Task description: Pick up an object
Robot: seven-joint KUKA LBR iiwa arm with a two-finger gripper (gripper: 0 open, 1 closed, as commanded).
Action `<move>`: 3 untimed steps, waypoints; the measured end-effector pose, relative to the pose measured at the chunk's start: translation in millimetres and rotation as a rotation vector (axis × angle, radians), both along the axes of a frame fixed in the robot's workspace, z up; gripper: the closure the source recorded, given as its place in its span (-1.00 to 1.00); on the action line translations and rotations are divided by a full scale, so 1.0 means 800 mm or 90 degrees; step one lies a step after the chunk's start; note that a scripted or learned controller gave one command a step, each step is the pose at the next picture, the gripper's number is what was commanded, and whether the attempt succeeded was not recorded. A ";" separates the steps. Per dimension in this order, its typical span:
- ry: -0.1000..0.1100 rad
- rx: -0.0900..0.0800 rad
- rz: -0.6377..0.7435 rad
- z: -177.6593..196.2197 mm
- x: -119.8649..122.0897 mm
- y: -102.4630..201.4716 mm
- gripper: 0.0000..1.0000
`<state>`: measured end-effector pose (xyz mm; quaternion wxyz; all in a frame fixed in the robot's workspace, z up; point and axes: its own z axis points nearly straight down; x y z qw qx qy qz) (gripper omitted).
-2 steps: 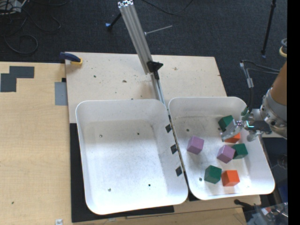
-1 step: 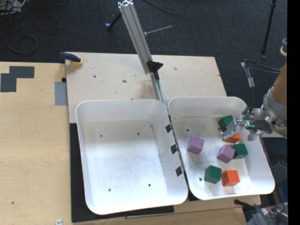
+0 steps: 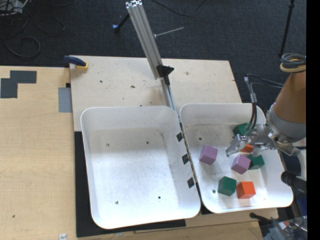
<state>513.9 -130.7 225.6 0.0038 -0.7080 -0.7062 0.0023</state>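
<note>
The right bin (image 3: 280, 196) holds several small blocks. A purple block (image 3: 208, 154) lies near its middle and a second purple block (image 3: 241, 163) sits to its right. A green block (image 3: 227, 186) and an orange block (image 3: 245, 189) rest side by side near the front. Another green block (image 3: 257, 161) lies right of the second purple one, and a green one (image 3: 241, 129) sits further back. My gripper (image 3: 240, 145) hangs low over the bin, just above the second purple block. A small orange piece (image 3: 248, 148) shows right beside it.
The left bin (image 3: 100, 134) stands next to the right one, with a divider edge (image 3: 184, 149) between them. A slanted metal pole (image 3: 147, 41) rises behind the bins. The arm's body (image 3: 290, 109) fills the right side above the bin.
</note>
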 end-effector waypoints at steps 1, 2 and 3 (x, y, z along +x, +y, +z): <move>0.000 0.000 0.001 -0.064 -0.002 -0.012 -1.00; 0.001 0.001 0.000 -0.122 -0.009 -0.002 -1.00; -0.002 -0.001 -0.005 -0.107 -0.007 -0.005 1.00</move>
